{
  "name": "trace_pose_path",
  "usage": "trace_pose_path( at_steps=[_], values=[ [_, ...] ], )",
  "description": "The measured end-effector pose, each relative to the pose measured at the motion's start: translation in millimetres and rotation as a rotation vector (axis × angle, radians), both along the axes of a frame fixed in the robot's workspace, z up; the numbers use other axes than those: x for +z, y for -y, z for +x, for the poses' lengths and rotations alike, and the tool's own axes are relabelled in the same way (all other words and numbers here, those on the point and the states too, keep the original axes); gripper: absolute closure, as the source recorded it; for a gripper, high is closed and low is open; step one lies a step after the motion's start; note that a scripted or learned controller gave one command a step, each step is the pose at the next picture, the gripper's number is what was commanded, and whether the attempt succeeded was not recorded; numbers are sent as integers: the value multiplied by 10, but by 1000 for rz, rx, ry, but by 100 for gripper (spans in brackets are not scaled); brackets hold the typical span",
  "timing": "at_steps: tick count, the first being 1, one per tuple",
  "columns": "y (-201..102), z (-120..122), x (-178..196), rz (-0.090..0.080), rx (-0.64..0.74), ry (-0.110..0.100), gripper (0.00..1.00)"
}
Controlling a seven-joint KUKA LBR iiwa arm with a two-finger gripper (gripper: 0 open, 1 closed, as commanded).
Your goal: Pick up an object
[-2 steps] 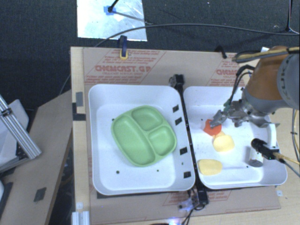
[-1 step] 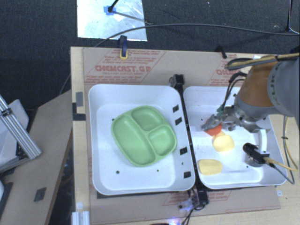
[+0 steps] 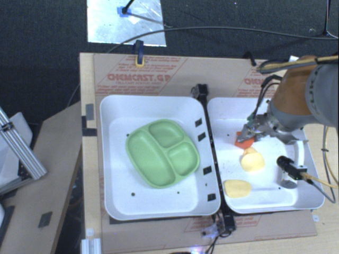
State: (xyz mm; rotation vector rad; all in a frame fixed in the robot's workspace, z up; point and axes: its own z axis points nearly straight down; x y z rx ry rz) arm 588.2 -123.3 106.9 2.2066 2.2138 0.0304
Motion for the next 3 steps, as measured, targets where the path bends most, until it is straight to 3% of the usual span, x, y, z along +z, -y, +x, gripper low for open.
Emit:
trace_pose_path(
  at_steps=[1,3],
  values=[
    [-14,69,451,-4,2,-19,100],
    [30,58,1377,-4,2,-18,100]
  ],
)
